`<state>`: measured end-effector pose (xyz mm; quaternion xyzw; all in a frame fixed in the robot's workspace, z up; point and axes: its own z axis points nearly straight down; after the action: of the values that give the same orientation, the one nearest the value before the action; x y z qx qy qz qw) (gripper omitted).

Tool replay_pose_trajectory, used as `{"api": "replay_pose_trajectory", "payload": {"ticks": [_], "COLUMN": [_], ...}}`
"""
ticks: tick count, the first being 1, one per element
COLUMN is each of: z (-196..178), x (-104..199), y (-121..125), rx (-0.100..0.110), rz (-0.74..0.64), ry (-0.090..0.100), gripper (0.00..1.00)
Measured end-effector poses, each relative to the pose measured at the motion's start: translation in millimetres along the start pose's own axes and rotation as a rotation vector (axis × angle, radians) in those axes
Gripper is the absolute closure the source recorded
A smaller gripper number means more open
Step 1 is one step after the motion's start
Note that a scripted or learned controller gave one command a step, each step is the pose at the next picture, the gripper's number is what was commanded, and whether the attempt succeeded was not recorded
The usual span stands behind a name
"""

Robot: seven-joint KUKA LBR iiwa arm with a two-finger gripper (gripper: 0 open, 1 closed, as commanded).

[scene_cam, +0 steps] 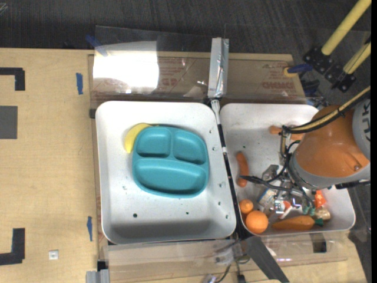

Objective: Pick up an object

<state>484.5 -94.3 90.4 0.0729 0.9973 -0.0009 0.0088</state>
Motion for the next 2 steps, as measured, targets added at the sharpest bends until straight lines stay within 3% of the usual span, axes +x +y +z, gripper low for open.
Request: {"api": "replay_pose_trajectory", "payload": {"ticks": [1, 2], "z": [-38.8, 2.9], "x": [-72.7, -98.4], "y": [7.6, 4.0], "rx": [-0.001, 0.0], "rz": [0.03, 0.018], "ry": [0.007, 0.006], "gripper": [0.0, 0.0]}}
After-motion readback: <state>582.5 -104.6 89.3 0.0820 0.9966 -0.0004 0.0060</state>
